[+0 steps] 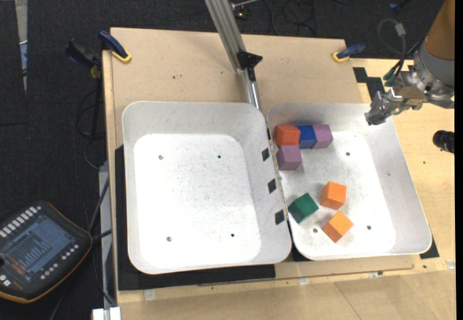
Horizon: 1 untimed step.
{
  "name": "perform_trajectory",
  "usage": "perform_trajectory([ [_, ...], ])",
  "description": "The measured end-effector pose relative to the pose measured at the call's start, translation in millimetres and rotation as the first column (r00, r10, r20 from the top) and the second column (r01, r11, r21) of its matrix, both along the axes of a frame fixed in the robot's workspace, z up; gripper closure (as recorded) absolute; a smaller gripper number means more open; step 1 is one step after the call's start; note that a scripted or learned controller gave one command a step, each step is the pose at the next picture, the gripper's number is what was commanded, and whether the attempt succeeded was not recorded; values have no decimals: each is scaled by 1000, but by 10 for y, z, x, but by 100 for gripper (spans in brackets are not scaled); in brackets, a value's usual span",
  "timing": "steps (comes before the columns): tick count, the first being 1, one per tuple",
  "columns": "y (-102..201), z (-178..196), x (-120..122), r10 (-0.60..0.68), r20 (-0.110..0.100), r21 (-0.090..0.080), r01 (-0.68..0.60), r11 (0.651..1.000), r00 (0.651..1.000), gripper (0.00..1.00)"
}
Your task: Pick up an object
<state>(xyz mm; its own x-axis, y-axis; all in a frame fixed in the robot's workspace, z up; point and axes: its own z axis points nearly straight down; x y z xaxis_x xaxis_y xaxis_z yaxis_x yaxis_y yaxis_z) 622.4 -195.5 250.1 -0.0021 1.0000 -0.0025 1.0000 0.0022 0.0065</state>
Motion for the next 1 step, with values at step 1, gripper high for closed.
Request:
perform_trajectory([
  [1, 543, 82, 112, 6, -3, 3, -6, 1000, 1000, 100],
])
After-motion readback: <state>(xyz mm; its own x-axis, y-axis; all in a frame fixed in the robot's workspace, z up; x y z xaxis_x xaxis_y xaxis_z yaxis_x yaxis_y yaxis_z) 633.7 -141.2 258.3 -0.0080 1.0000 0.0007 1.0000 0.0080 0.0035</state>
